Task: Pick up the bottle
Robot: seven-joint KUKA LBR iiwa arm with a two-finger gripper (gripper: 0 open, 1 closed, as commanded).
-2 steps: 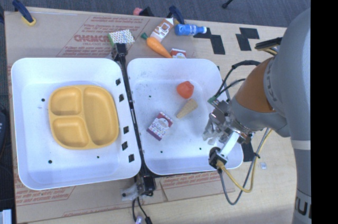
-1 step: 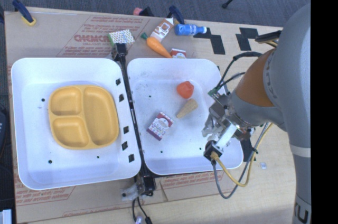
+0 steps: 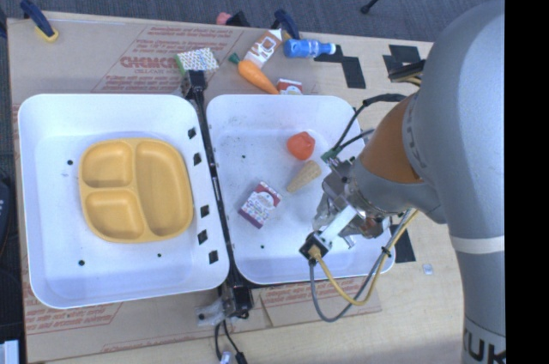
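Observation:
Two bottles lie on the cardboard behind the right bin [image 3: 257, 272], outside it. One is a small blue bottle [image 3: 306, 49] on its side. The other is a white bottle with an orange label [image 3: 262, 50], tilted toward the left. My gripper [image 3: 337, 197] hangs low over the right part of the right bin, well in front of both bottles and just right of a beige cone [image 3: 303, 177]. I see nothing held in it.
In the right bin are a red round piece [image 3: 300, 145], the cone and a small red-and-white carton [image 3: 259, 205]. A yellow divided plate [image 3: 135, 190] fills the left bin [image 3: 39, 268]. An orange carrot [image 3: 256, 76], a small red box [image 3: 290, 85] and a green-white box [image 3: 197, 60] lie near the bottles.

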